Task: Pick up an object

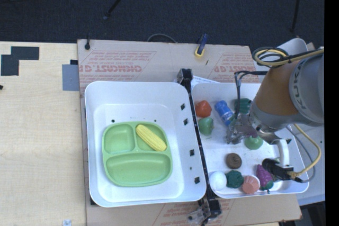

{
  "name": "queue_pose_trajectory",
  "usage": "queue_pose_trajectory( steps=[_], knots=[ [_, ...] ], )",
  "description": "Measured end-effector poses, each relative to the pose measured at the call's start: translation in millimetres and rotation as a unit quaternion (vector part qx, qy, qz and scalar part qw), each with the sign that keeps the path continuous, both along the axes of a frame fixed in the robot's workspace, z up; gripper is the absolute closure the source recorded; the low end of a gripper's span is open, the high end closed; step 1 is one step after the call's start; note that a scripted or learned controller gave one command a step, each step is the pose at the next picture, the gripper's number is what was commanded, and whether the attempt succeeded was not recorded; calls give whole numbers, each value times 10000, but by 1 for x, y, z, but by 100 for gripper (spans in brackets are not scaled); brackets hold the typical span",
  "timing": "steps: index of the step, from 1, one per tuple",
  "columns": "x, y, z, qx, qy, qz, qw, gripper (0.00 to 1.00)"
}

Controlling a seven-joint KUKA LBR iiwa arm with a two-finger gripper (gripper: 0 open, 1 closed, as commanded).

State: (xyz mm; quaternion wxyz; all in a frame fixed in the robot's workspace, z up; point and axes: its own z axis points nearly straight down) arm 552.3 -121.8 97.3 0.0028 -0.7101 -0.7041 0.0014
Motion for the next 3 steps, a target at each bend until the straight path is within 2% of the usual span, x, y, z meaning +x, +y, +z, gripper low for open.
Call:
queue_pose_trajectory(
  steps=[1,3],
  knots=[
    [1,10,55,-7,-36,48,10000,100],
    [-2,6,132,-9,-29,48,10000,100]
  ],
)
